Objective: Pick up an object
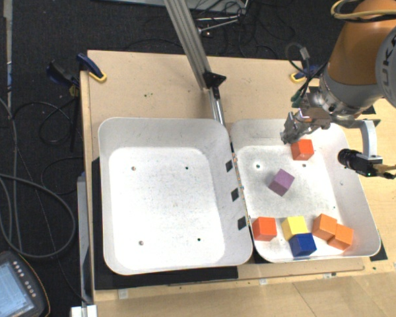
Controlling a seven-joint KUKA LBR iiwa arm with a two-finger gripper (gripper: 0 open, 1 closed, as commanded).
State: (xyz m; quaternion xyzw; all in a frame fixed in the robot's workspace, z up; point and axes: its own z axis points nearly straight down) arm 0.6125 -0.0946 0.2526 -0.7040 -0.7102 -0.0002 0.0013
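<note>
The right bin (346, 177) holds several small blocks. An orange block (302, 149) lies near the bin's back, just below my gripper (293, 131), whose dark fingers hang right above and to the left of it. A purple block (281, 181) rests mid-bin. Along the front lie an orange block (264, 228), a yellow block (294, 226), a blue block (303, 244) and two orange blocks (334, 230) side by side. I cannot see any block between the fingers.
The left bin (109, 177) stands beside the right one on the wooden bench. A slanted metal pole (188, 35) crosses from the top to the bins' back junction. Cables and clamps lie at the bench's back edge.
</note>
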